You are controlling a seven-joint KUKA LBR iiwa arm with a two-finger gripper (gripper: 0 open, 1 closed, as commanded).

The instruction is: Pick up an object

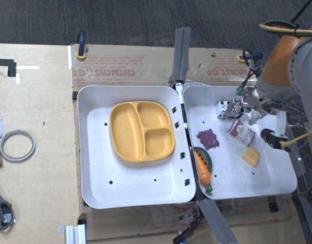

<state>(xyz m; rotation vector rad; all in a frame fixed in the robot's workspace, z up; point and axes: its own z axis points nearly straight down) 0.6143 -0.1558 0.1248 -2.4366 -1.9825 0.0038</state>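
my gripper (231,109) hangs above the right bin (278,184), near the small packet (241,132); its grip state i cannot tell.

One fixed camera looks down at a slant (from well above) on both white bins (90,151) and bench (34,187).

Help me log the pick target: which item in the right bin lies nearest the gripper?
The small red-and-white packet, just below the gripper; the purple grapes, yellow block and carrot lie farther off.
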